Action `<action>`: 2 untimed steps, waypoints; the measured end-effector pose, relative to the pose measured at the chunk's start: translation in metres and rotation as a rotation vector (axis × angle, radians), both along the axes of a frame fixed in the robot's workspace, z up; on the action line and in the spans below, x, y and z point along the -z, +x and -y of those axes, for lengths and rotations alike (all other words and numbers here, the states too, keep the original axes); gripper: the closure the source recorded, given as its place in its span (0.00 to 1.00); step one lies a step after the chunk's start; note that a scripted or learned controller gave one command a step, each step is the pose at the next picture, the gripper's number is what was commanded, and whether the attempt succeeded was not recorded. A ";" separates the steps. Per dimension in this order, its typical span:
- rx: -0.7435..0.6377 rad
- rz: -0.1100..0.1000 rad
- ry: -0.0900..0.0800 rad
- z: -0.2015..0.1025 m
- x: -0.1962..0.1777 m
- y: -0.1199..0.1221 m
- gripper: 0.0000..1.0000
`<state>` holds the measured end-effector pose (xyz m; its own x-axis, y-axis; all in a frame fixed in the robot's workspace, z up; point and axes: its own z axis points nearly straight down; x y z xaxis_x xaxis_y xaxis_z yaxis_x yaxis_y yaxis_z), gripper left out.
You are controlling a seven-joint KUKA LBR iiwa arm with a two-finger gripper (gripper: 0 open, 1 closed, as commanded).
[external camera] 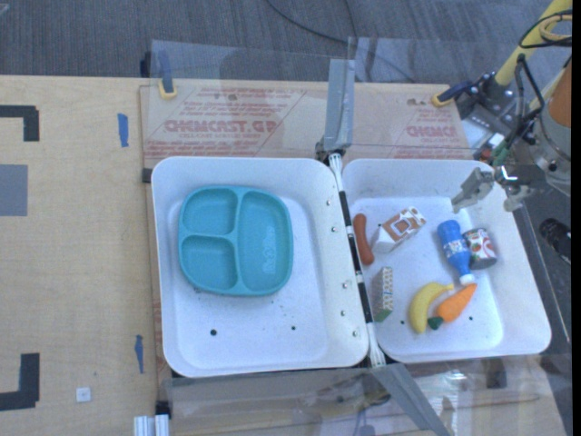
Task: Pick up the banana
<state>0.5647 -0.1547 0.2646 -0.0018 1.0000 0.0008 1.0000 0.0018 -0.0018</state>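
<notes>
View count: one; I work from this single fixed camera.
Position: above the desk (pixel 73 243), set well back from it.
Facing: downward at a slant, far edge of the desk toward the top, grey carpet beyond.
Coverage: I see the left bin (pixel 250 339) and the right bin (pixel 517 325) whole, side by side.
Right margin: the arm (pixel 545 143) enters here, partly cut off.
Distance: moderate; small items read clearly.
</notes>
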 end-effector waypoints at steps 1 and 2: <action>-0.047 0.000 0.000 -0.045 0.151 -0.059 0.00; -0.162 0.026 -0.009 -0.053 0.172 -0.078 0.00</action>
<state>0.4863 -0.1021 0.0926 -0.1632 0.9865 -0.0103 0.9863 0.1634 0.0230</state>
